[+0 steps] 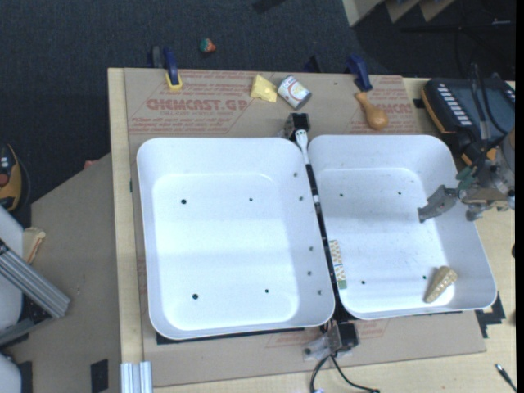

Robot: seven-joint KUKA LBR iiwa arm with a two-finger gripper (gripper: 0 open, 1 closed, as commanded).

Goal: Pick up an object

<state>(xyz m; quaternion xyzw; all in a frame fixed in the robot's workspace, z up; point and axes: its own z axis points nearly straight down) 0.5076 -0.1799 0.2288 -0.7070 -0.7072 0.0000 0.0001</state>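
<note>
Right now the gripper [434, 206] hangs over the right edge of the right bin [385, 150], reaching in from the right side of the scene, its grey fingers pointing left and slightly toward the near side; nothing shows between them, and whether they are spread or closed cannot be told from this slanted view. Well apart from it, toward the near right corner of the same bin, lies a small tan ridged object [440, 283], tilted with one end toward the far right, resting on the bin floor close to the right wall. A narrow patterned strip [337, 265] lies along the seam where the two bins meet, on the near half of that seam. The left bin [155, 219] sits just beside the right one, their rims touching along the middle, and small dark dots mark its white floor. Both bins rest on a brown board [131, 105] printed with reddish lettering. On the far strip of that board, beyond the bins, sit a yellow wedge-shaped piece [264, 88], a small white and grey cylinder [294, 92] just to its right, and an orange-brown pear-shaped thing [372, 110] farther right. A blue clamp [171, 65] grips the board's far edge on the left, and another blue clamp [357, 70] stands near the far right.
</note>
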